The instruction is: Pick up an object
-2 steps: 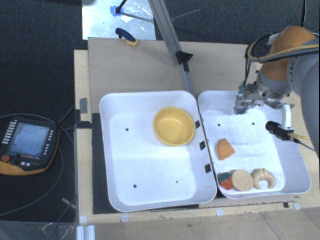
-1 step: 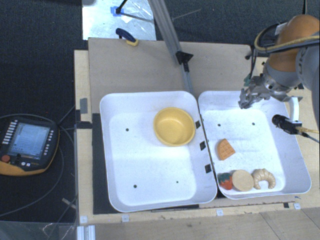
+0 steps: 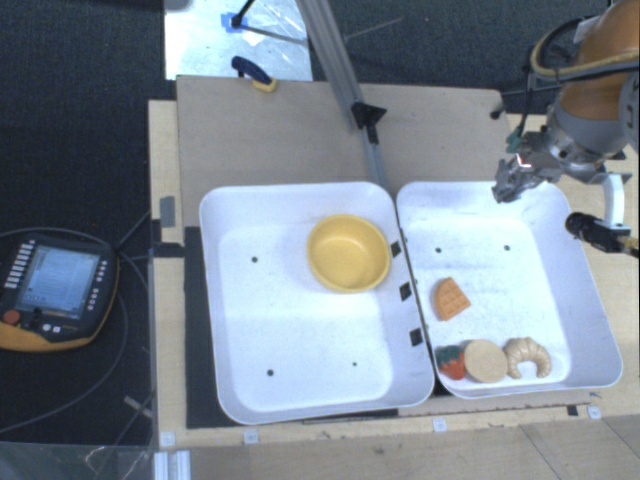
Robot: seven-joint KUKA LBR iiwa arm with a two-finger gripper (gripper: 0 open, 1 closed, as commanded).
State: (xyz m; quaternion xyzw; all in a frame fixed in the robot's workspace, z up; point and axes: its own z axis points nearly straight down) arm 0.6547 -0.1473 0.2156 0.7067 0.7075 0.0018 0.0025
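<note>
My gripper (image 3: 508, 189) hangs over the far right corner of the right bin (image 3: 520, 228), well away from the objects; nothing shows between its tips. In the right bin lie an orange wedge (image 3: 451, 299), a round beige biscuit (image 3: 485, 361), a croissant (image 3: 528, 356) and a small red and green piece (image 3: 452, 363) by the front edge. A yellow bowl (image 3: 348, 253) sits in the left bin (image 3: 260, 308) near its far right corner.
A slanted metal pole (image 3: 335, 48) with a black clamp stands behind the bins. A teach pendant (image 3: 50, 288) lies on the floor at left. A black knob (image 3: 585, 228) sticks out beside the right bin's right rim.
</note>
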